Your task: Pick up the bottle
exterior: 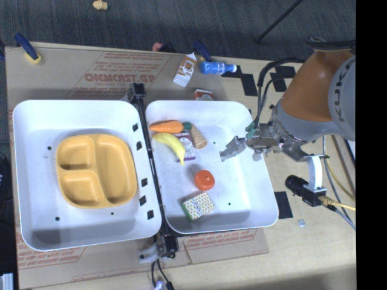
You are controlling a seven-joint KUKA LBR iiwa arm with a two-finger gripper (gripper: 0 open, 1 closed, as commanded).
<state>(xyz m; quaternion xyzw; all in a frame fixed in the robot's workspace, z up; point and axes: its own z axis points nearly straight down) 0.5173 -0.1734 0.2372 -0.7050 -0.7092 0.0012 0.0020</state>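
The bottle lies on its side on the bench behind the right bin, blue with a paler cap end pointing right, just beside a small carton and well outside either bin. The gripper hangs over the right half of the right bin, its grey fingers angled toward the left and nothing between them; whether they are spread or pressed together cannot be told from this slanted view.

So the step in hand, as I judge it, is the approach: the arm has to carry the gripper out over the bin's far wall to the bottle. Doing it well means rising clear of that wall first (the rim is a likely snag), then coming down with the 2 fingers set across the bottle's short width, not along its length. A bottle lying flat will probably roll if touched on 1 side only, so both fingers ought to meet it together, near its middle rather than at the narrow cap.

The carton is close enough to be nudged, so the descent should favour the bottle's right part. The carrot, banana, orange round thing and patterned box in the right bin, and the yellow divided tray in the left bin, play no part.
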